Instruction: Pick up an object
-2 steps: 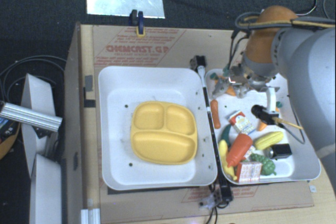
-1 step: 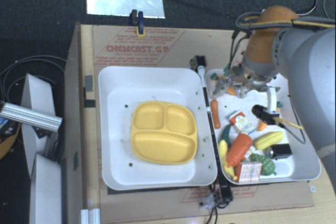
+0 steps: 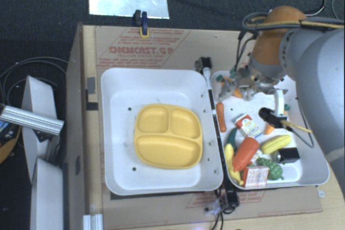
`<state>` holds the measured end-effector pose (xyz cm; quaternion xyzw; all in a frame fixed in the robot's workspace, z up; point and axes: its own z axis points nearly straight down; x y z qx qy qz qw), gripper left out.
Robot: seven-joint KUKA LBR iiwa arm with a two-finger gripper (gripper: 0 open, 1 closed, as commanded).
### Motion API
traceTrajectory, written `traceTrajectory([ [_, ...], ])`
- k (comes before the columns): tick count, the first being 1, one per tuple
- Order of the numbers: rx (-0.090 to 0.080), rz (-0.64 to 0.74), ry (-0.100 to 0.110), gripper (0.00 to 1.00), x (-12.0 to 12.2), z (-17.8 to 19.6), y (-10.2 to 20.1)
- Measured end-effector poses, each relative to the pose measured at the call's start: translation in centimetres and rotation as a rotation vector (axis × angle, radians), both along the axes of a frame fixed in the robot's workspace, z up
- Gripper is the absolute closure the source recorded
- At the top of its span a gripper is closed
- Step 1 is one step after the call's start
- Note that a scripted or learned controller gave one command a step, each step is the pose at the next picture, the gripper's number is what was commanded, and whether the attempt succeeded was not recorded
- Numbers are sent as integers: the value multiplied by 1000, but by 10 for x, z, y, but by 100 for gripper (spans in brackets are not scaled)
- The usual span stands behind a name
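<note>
While the pincer [image 3: 241, 89], its state impossible to tell, hovers at the right bin's [image 3: 315, 167] far end, it should target the carrot [image 3: 246, 152] squarely.

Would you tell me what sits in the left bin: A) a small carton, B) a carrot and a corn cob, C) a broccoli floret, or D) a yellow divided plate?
D: the yellow divided plate lies alone in the left bin, while the carrot, corn cob, broccoli and carton lie in the right bin.
</note>
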<state>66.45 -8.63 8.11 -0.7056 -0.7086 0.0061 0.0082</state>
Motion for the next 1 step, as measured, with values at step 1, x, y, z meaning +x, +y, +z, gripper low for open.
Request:
traceTrajectory([
  [1,-1,0,-1,0,0,0,2],
])
